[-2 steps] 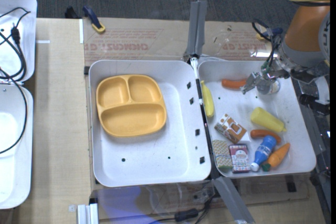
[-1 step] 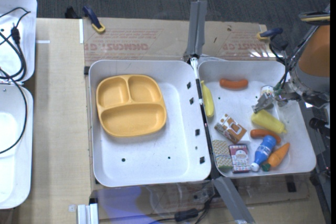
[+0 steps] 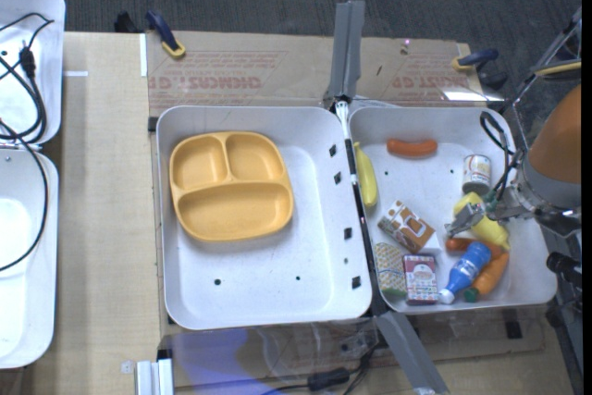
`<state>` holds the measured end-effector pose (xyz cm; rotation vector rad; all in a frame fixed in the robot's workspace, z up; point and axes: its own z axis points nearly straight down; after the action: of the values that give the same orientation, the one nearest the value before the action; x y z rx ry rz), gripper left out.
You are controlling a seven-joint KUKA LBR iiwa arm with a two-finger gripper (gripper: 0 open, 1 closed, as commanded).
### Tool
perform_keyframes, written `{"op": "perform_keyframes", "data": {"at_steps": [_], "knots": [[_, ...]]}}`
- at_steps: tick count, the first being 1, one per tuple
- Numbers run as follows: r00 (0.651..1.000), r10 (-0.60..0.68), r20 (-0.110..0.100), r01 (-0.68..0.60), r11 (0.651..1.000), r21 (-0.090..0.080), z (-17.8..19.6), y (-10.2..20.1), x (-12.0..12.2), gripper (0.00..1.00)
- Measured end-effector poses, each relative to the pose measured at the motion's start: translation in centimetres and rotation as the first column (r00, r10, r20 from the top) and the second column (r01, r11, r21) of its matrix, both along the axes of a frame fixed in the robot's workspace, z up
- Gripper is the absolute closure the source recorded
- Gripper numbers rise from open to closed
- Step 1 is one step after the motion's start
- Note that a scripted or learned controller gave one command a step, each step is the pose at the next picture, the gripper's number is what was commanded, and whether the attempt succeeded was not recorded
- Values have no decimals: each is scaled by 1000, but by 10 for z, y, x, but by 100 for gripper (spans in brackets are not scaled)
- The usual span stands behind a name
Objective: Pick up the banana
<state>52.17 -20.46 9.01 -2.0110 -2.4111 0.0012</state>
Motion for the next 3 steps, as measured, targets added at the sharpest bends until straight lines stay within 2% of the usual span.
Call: {"op": "perform_keyframes", "data": {"at_steps": [1,2,3], "knots": [[1000,-4,-2,4,1000,1,6,-1,0,100],[1000,-20,-2,20,1000,-1,123,71,59,100],[997,-74,-1,74,997,-2,135,109,83,100]]}}
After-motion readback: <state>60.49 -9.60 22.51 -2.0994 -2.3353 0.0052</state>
